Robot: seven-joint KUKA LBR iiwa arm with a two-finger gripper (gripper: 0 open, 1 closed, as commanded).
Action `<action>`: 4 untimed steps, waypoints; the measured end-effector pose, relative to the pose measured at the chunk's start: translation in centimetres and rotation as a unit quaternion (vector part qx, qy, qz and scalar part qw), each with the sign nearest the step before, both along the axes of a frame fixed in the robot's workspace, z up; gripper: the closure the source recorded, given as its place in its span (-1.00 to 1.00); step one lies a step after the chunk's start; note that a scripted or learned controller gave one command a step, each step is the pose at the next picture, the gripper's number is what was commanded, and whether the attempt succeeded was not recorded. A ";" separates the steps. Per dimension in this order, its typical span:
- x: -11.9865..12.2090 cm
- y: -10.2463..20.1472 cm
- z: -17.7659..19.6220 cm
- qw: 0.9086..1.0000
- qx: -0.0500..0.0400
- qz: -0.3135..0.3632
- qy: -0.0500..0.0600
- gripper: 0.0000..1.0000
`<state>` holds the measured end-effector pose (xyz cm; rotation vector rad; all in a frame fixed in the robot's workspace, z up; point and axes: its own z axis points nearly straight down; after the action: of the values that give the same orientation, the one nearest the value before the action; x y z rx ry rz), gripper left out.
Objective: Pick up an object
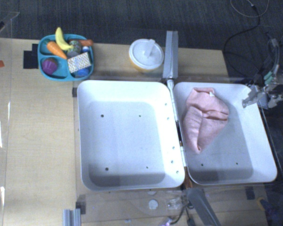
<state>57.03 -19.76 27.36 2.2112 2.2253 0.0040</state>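
A crumpled pink cloth (pixel 205 117) lies in the right bin (pixel 254 149), in its upper left part, close to the wall shared with the other bin. My gripper (pixel 251 99) is at the right bin's upper right corner, just over the rim and well to the right of the cloth, with nothing seen in it. It appears small and partly cut off by the frame's edge.
The left bin (pixel 127 135) sits beside the right one. A blue sectioned tray (pixel 65 56) with toy food stands on the bench at the back left. A white lidded cup (pixel 146 54) sits behind the bins, next to a grey metal post (pixel 170 55). Cables (pixel 254 36) loop at the back right.
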 end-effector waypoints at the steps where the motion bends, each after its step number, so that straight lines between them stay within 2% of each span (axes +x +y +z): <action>1: 3.5 -0.7 -5.3 0.995 0.001 -0.099 0.000 -1.00; 2: 4.4 2.6 -17.4 0.997 0.001 -0.084 -0.001 -1.00; 3: 6.0 6.4 -18.4 1.000 0.000 0.028 -0.004 -1.00; 4: 3.7 9.3 -6.5 0.998 0.000 0.070 -0.002 -1.00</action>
<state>60.71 -10.41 20.85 2.0487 2.3716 0.0087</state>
